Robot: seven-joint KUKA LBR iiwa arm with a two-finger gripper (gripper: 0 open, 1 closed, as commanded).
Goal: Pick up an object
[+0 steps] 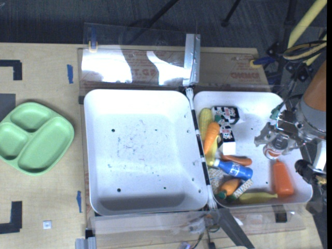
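Observation:
My gripper [275, 139] hangs over the right side of the right white bin [249, 100], reaching in from the right. Directly under it lies a small round red-and-white can [272, 151], partly covered by the gripper. Whether the can is gripped cannot be judged from this angle. An orange cylinder [281, 178] lies just below the can. Along the bin's left wall are a yellow corn cob [205, 119], an orange carrot [211, 137], a black-and-white box [226, 118], a white block [229, 148] and a blue bottle [235, 169].
A yellow banana [258, 196] and a small carrot [228, 187] lie at the right bin's front. The left white bin [98, 108] adjoins it. A green divided plate [34, 137] rests on the bench at far left. A clear panel [135, 56] stands behind the bins.

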